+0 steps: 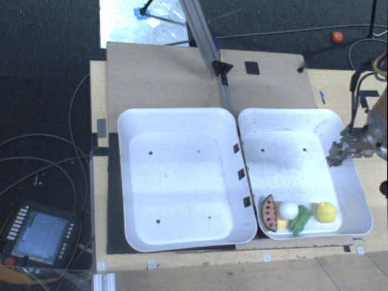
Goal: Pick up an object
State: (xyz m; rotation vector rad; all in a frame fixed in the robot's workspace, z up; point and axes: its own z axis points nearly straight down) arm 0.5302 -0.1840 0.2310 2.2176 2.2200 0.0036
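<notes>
Hovering hand (337, 155) over right bin (291, 123) | arm cropped | grip state unclear

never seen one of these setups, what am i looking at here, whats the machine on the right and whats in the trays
This is one picture from a camera fixed above a bench, looking down at a slant. The machine at the right edge is a robot arm; its tip is a gripper, a two-finger claw for picking things up. It sits over the right rim of the right bin. I cannot tell how the claw is set, and nothing shows in it.

Two shallow white bins sit side by side. The left bin has small dark dots on its floor. Along the right bin's near edge lie four toys: a watermelon slice, a white ball, a green piece and a lemon. The job is to pick one up.
</notes>
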